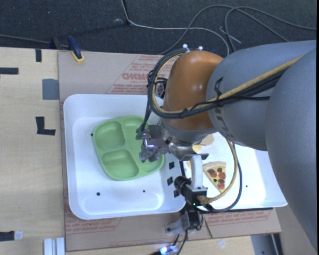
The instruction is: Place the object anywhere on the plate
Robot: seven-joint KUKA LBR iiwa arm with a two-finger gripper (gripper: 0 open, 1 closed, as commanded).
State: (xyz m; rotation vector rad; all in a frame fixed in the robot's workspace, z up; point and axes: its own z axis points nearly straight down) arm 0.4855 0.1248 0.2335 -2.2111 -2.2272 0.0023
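A green plate [120,147] with three hollows lies in the left white bin [77,158], near its middle. A pizza slice [216,175] with red dots lies in the right bin [255,187], just beside the wall between the bins. The big grey and orange arm [202,97] hides much of the right bin. The gripper [149,145] hangs over the plate's right edge; whether it is shut or released, I cannot tell. The left bin has bare room along its front.
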